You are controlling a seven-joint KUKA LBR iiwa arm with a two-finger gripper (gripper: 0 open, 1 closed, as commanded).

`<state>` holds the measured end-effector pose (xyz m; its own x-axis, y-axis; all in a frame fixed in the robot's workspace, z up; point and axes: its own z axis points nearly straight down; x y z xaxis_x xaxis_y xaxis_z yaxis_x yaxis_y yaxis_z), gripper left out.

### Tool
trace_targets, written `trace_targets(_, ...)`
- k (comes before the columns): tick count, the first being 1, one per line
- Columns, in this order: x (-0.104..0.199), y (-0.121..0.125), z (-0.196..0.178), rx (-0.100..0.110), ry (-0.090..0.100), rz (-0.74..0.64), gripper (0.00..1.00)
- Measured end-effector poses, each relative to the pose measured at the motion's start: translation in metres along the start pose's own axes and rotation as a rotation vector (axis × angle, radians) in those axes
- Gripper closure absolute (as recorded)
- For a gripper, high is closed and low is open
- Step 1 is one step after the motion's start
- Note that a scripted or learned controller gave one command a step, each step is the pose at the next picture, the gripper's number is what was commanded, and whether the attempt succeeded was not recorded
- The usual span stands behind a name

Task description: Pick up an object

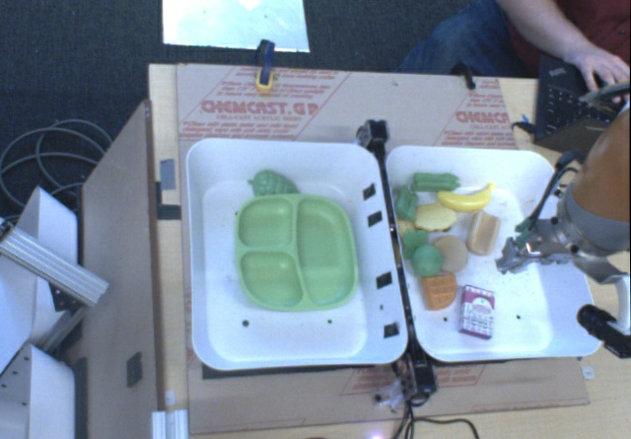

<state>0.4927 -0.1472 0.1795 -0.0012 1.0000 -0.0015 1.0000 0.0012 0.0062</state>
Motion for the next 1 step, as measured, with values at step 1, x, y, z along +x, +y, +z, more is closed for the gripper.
trace_targets(1,0.1016,-0.0051,-0.0053,0.005,0.004,-0.012,1.0)
